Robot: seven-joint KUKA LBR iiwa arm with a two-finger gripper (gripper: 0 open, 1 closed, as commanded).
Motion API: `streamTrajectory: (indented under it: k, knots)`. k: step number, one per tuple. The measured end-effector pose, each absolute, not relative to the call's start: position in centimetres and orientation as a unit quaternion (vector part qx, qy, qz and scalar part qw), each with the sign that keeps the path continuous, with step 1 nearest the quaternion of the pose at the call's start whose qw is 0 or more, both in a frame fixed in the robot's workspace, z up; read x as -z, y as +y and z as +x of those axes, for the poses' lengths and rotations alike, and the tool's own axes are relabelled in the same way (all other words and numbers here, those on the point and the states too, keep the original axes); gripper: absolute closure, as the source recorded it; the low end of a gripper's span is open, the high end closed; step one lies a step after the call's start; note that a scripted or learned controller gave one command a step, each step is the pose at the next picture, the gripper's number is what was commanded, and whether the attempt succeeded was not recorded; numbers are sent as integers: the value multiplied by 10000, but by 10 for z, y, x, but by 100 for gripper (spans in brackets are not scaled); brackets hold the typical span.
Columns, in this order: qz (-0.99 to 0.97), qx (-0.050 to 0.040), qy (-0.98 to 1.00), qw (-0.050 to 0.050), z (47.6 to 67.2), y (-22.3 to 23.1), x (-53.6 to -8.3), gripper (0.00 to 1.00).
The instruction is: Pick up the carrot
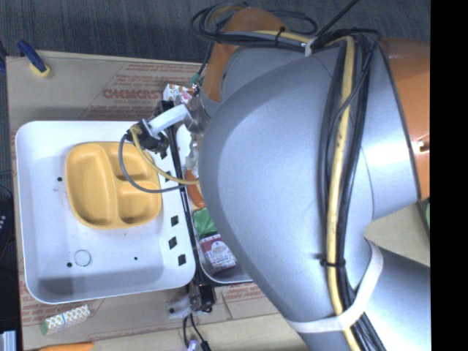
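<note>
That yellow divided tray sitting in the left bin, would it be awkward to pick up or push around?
The yellow tray looks like rigid moulded plastic, so it would probably hold its shape rather than flop. It seems shallow and hollow, so likely light. Lying flat on the smooth white bin, it would probably slide when pushed rather than tip or roll.

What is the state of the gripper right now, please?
Gripper: cannot be told; the grey arm covers the right bin where it reaches.
</note>
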State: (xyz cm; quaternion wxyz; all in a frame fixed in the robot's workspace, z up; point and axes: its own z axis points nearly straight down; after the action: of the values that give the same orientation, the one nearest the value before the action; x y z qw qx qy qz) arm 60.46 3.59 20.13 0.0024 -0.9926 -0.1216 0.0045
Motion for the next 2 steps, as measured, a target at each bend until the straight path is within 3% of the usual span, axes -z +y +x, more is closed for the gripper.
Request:
streamTrajectory:
  k: [1, 2]
  knots:
    - [-9947, -21, -1029, 9, 628, -5, -260, 100]
    - [-9948, -14, -1022, 16, 635, -60, -346, 100]
